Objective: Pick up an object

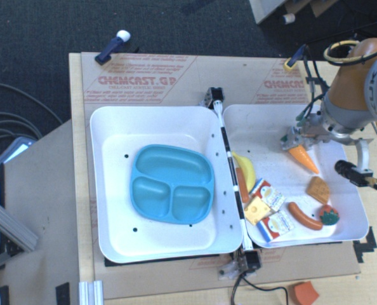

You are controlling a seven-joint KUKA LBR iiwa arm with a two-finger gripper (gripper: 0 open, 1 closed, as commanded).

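Tool (297, 140) low in right bin (353, 230), right at thick end of orange carrot (303, 158), opening impossible to tell; likely still approach step, next needing closing on carrot, then lifting.

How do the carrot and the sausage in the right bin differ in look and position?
The carrot is orange and tapers to a point; the sausage is red-brown with rounded ends. The carrot lies right at the gripper in the bin's far part; the sausage lies apart from it, near the front wall. Both rest in the right bin, angled alike.
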